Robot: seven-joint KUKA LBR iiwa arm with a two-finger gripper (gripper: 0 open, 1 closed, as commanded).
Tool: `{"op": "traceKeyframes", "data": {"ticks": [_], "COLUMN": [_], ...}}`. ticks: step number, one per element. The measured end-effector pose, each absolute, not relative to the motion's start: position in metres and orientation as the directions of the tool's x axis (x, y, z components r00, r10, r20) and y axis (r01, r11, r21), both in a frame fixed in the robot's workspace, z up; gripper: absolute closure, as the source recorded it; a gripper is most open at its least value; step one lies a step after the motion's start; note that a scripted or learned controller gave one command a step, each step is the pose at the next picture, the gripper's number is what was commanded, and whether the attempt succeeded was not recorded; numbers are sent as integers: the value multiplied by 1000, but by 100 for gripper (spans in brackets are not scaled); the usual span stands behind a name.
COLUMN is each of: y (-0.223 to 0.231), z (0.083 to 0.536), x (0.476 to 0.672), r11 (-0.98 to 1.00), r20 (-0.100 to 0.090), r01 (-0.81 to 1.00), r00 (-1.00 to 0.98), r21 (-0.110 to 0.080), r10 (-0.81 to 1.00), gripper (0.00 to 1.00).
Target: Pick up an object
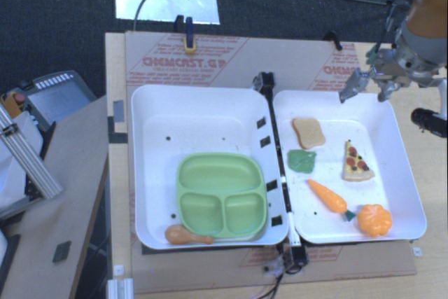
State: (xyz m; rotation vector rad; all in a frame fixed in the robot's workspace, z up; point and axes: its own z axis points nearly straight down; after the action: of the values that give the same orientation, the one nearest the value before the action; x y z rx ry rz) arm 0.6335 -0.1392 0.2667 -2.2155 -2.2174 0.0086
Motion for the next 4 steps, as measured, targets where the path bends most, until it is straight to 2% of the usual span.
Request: {"op": "traceKeyframes", "data": {"ticks": [1, 4], "y": [-139, -139], "z": [273, 144], "x": [635, 629], "r11": [3, 1], "r20": [-1, 0], "r01": [1000, 1000], "r00": [-3, -1], "r21": [1, -1], "r10": [1000, 1000], "gripper": [0, 0]}}
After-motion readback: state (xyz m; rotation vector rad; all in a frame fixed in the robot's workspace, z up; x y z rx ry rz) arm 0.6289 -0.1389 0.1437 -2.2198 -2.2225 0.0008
